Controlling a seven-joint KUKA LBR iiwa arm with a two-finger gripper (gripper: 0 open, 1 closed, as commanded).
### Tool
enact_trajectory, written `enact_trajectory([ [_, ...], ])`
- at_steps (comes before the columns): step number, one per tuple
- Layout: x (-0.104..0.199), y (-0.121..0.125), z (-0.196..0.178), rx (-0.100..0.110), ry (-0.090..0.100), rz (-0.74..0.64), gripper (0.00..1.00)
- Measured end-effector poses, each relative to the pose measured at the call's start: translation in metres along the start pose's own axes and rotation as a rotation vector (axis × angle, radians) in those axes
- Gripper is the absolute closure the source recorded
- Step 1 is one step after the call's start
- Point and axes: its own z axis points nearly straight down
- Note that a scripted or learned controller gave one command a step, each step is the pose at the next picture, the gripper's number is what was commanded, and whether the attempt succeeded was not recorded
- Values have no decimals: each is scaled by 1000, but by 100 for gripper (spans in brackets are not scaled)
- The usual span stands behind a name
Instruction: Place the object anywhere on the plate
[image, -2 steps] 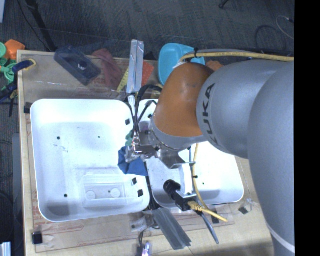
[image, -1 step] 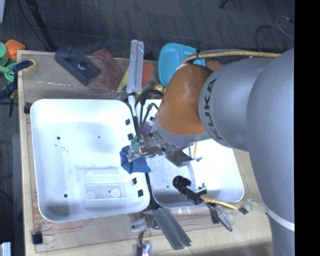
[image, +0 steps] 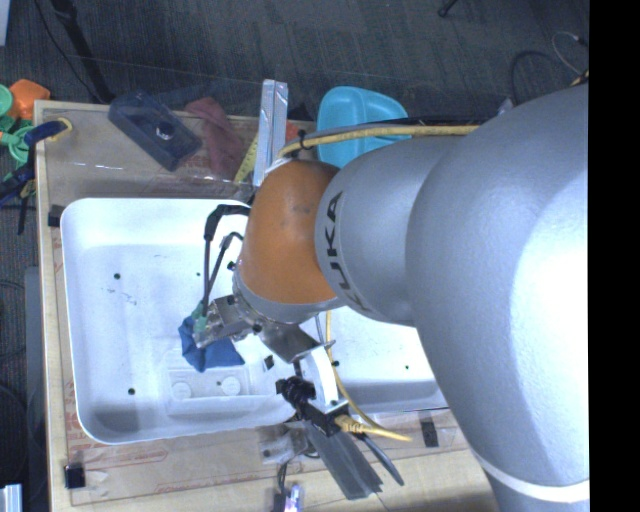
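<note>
Progress nil as far as visible: gripper (image: 212, 330), finger state impossible to tell, low in the left bin (image: 100, 300), blue object (image: 208, 352) directly beneath and touching it, grasp unconfirmed, placing on a plate wholly outstanding.

Two shallow white bins (image: 110, 300) side by side on a wooden tabletop (image: 150, 455). Behind the bins, a dark grey block (image: 155, 128) lying beside a reddish-brown cloth (image: 215, 125). Further right, a light blue plastic piece (image: 360, 112) at the tabletop's far edge. Orange and green items (image: 18, 120) clustered at the far left corner.
</note>
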Motion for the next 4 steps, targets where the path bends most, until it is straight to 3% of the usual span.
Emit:
enact_trajectory([
  [1,-60,37,0,-1,0,14,100],
  [2,-54,44,0,0,0,252,100],
  [3,-65,54,-1,-1,1,270,100],
  [4,-78,39,0,3,2,515,100],
])
